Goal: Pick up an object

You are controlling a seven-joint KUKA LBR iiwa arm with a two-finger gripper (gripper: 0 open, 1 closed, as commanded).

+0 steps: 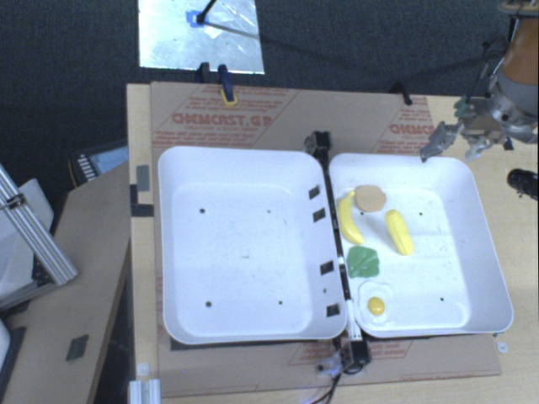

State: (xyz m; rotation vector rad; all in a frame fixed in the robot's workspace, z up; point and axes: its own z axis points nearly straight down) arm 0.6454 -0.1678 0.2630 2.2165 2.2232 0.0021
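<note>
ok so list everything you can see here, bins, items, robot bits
white bins: 2, white, side by side on the bench
banana: 1, yellow, right bin by its left wall
round cookie: 1, tan, touching the banana's top end
yellow piece: 1, yellow, right bin, middle
leaf: 1, green, below the banana
fried egg: 1, white with yellow yolk, right bin's near left corner
foil sheet: 1, silvery, top left
claw: 1, grey, above the right bin's far right corner

**Count of things in the two bins**

We count two white bins: the left bin [244,251] and the right bin [455,251]. We count five small things: one banana [349,218], one yellow oblong piece [399,231], one tan round disc [370,198], one green leaf [364,262], one fried egg [376,303].
</note>
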